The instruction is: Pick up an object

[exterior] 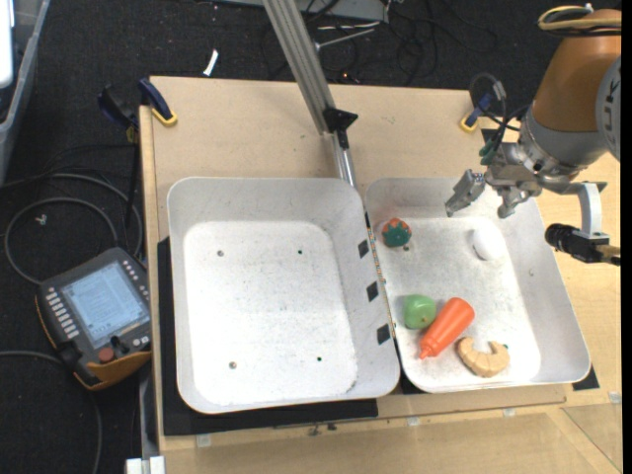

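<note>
On the pale wooden surface [247, 131] sit two shallow white plastic bins with rounded corners, and the objects all lie in the right bin [553, 314]. A smooth orange carrot-shaped toy [446, 328] lies near that bin's front edge, its long axis slanted, thick end toward the far right and narrow tip toward the near left. Touching its far-left side is a glossy rounded green pepper-like toy [419, 311]. A tan curled croissant-shaped piece [483, 356] rests just beside the carrot's front, near the front edge. A small orange-and-teal ball-like toy [396, 232] sits by the left wall. The grey metal two-finger hand [486, 198] hangs over the far edge, fingers spread wide, holding nothing.
</note>
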Motion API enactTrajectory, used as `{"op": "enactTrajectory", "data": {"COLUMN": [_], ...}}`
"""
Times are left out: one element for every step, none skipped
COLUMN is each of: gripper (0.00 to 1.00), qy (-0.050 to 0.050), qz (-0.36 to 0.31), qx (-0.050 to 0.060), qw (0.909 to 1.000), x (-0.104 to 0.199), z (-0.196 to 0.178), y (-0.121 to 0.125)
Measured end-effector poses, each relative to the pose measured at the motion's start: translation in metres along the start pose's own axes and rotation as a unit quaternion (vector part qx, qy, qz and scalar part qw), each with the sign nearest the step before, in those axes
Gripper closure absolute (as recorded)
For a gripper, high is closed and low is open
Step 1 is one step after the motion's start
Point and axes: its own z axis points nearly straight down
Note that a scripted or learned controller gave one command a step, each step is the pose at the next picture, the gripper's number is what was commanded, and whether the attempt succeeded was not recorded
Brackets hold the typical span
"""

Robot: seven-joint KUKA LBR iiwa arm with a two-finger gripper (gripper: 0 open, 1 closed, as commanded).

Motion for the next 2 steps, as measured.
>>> {"op": "enactTrajectory", "data": {"gripper": [0.00, 0.00], "qy": [0.000, 0.000], "qz": [0.000, 0.000], "qx": [0.000, -0.001], "qw": [1.0000, 1.0000], "x": [-0.009, -0.012], "z": [0.057, 0.100], "y": [-0.003, -0.003]}}
